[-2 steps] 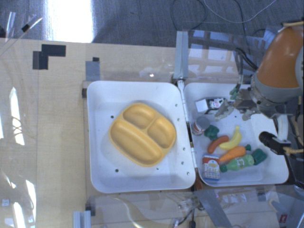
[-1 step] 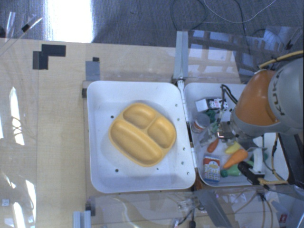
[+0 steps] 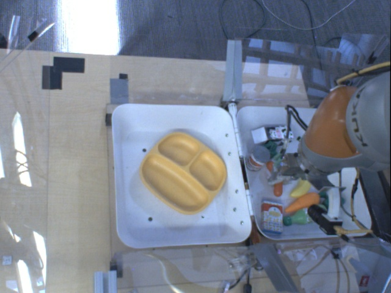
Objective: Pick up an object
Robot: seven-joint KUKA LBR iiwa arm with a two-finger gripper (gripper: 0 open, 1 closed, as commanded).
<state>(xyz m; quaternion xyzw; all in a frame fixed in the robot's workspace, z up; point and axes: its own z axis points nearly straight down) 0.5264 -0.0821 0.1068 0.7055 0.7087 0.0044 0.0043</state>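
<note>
Two white bins sit side by side: the left bin point(image 3: 128, 224) holds a yellow tray point(image 3: 183, 171), the right bin point(image 3: 244, 124) a clutter of toys. The gripper point(image 3: 279, 168) hangs low over that clutter. A carrot point(image 3: 300, 202) lies just right of it, long axis running lower left to upper right, beside a yellow piece point(image 3: 300, 189).

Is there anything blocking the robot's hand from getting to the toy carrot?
Nothing visible blocks it. The hand hangs just above and left of the toy carrot in the right bin. A yellow toy lies touching the carrot and may crowd the grab.
</note>
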